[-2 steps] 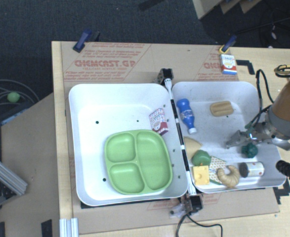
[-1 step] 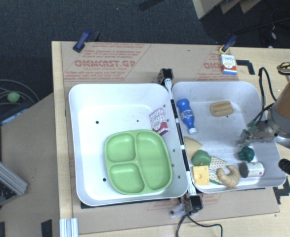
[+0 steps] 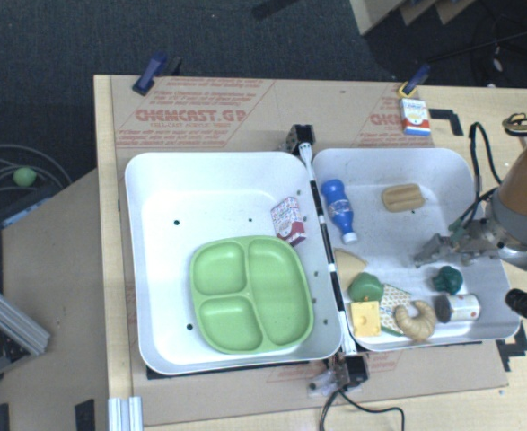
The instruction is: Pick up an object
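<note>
Brown cardboard sheeting (image 3: 200,115) printed "CHEMCAST" in red covers the bench under two shallow white bins, and the arm is mostly cut off at the right edge. Its metal two-finger gripper (image 3: 435,251) hangs low in the right white bin (image 3: 380,162) with fingers spread and nothing between them, near a dark green round object (image 3: 448,280). The left white bin (image 3: 155,241) holds a light green three-compartment plastic tray (image 3: 250,293) and a small red-and-white carton (image 3: 287,219) whose print is unreadable.

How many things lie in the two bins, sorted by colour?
Green: 3: tray, ball, dark lump
Blue: 1: bottle
Red-white: 1: carton
Tan: 2: block, croissant
Yellow: 1: cheese
White: 1: cylinder
Total: 9
</note>
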`<state>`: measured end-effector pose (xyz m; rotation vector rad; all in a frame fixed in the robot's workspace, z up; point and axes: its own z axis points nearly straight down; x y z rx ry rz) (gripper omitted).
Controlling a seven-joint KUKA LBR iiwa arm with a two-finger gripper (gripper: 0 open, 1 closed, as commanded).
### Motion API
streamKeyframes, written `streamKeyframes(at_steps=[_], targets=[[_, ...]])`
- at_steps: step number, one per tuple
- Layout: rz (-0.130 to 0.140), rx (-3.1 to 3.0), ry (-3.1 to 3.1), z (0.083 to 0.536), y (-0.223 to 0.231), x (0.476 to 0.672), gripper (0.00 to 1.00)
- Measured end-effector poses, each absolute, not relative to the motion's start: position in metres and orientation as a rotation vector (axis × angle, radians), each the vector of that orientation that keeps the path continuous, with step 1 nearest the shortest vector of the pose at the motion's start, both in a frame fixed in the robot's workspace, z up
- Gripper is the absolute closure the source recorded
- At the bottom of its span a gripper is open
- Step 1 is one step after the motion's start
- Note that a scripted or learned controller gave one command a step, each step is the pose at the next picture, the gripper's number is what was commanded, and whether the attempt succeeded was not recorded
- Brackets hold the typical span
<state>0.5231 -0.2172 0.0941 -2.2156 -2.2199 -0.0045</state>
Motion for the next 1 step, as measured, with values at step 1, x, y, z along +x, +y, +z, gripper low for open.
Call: streamKeyframes(at_steps=[1], targets=[[0.001, -2.222, -2.220, 0.0869, -0.2133, 0.4788, 0.00]])
